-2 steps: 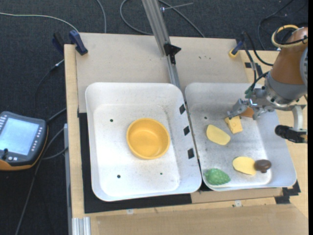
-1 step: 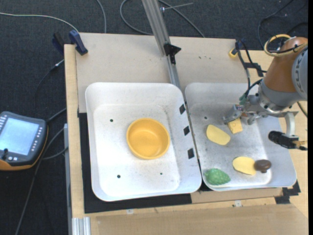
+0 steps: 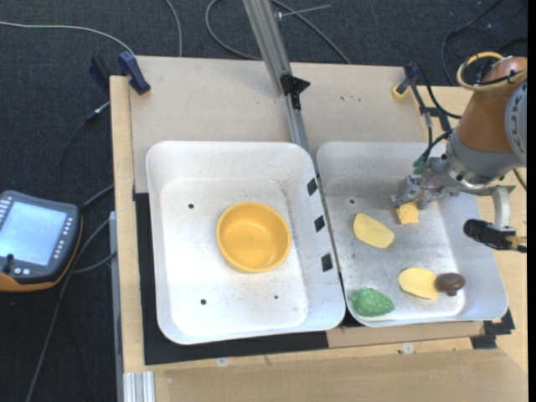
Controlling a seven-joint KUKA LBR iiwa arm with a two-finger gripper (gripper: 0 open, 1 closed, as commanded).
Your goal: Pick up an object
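— What sits in the left bin (image 3: 167, 174)?
— A yellow bowl (image 3: 254, 237), near its middle.
— And the right bin (image 3: 335, 162)?
— The gripper (image 3: 408, 198) is low in its upper part, a small tan block (image 3: 408, 215) just beneath it. Below lie a yellow piece (image 3: 373, 231), another yellow piece (image 3: 417, 282) touching a brown thing (image 3: 450, 283), and a green lump (image 3: 371, 301) at the bottom left corner.

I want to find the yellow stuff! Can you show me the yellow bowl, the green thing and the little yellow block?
yellow bowl (image 3: 254, 237): camera view, inside bottom of the bowl.
green thing (image 3: 371, 301): camera view, middle of its bumpy top.
little yellow block (image 3: 408, 214): camera view, its top face.
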